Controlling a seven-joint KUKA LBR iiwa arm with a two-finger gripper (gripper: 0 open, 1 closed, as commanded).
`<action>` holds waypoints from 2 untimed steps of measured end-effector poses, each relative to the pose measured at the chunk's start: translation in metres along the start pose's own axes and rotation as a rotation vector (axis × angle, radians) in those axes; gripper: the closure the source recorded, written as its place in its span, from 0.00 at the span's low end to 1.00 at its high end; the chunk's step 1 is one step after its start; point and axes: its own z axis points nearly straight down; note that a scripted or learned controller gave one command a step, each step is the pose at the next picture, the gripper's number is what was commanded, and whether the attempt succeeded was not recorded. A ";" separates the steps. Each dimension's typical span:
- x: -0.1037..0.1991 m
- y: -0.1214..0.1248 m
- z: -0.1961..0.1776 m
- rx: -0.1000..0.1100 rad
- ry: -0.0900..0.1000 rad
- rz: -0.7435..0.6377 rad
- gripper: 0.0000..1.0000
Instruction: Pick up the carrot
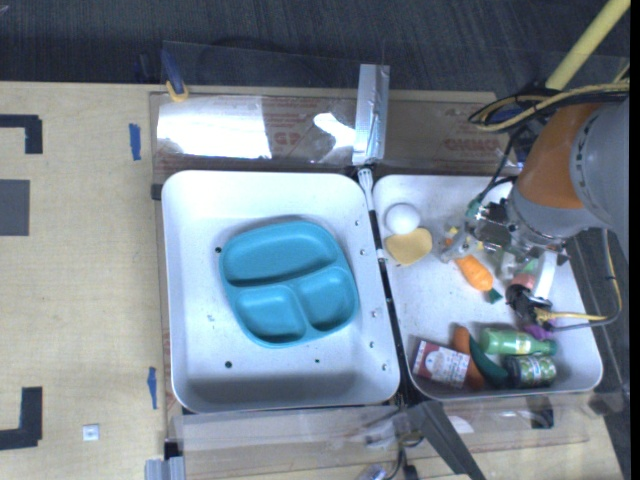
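The carrot [476, 271] is a short orange piece lying on the floor of the right bin [430, 298], near its middle. My gripper [492, 246] hangs just above and to the right of it, at the end of the grey arm with the orange band [553, 173]. The gripper's dark body overlaps the carrot's upper right end, and I cannot make out whether it touches the carrot.
A white ball [402, 216] and a tan lump [410, 246] lie left of the carrot. Along the right bin's front edge sit a red packet [443, 364], a green bottle [514, 343] and a green can [531, 371]. The left bin [190, 268] holds a blue divided tray [290, 280].
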 end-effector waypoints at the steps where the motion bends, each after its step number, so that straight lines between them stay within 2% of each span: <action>1: 0.024 0.056 0.002 0.012 -0.002 0.047 0.00; 2: 0.000 0.014 0.000 0.002 -0.001 -0.356 0.00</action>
